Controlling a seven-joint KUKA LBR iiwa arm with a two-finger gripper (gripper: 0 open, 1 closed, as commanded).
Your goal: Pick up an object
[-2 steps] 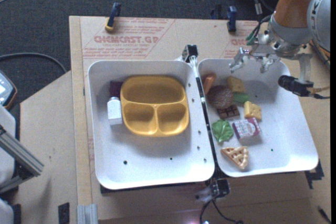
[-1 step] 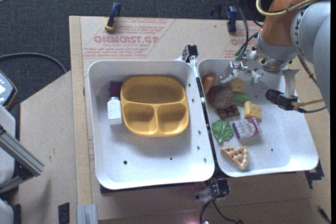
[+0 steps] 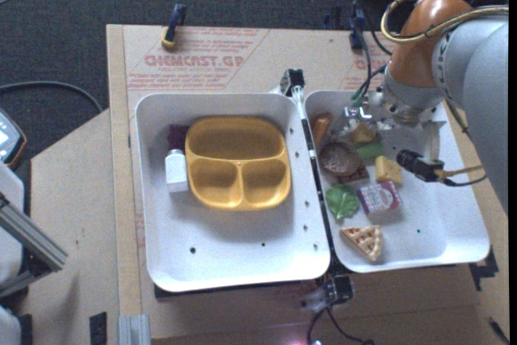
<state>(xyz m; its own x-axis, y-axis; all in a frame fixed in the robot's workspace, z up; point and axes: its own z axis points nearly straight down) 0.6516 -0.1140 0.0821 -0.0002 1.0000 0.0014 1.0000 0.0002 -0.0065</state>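
Observation:
My gripper [image 3: 360,117] hangs low over the far left part of the right bin [image 3: 452,232]. Just below it lie a small green piece [image 3: 370,149] and a brown round patty [image 3: 339,159]. An orange piece [image 3: 321,126] lies to its left, by the bin wall. Nearer the front are a yellow block [image 3: 388,170], a pink packet [image 3: 380,197], a green leaf [image 3: 342,203] and a waffle wedge [image 3: 362,241]. Whether anything sits in the gripper is hidden by the wrist.
The left bin [image 3: 234,254] holds a yellow divided plate [image 3: 237,161], a white bottle [image 3: 176,170] and a dark purple thing [image 3: 177,134] behind it. The arm covers the right bin's far right corner. The right bin's floor is bare at the front right.

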